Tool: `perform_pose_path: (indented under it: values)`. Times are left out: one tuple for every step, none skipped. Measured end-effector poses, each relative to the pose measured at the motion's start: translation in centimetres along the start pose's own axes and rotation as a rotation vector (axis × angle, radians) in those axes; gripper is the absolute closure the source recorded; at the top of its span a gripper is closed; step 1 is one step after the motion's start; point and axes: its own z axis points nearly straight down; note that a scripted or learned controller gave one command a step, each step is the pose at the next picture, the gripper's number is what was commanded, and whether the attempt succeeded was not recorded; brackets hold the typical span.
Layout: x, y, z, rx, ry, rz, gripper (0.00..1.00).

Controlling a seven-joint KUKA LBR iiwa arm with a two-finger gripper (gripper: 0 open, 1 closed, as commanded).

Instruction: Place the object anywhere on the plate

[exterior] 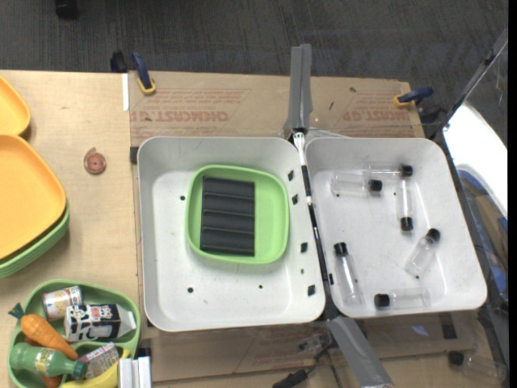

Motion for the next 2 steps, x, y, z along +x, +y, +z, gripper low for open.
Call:
perform_pose_path:
  values:
    - [0.00,0.00,0.01,0.000,0.000,0.000,0.00]
    - [0.00,0.00,0.01,0.000,0.000,0.000,0.00]
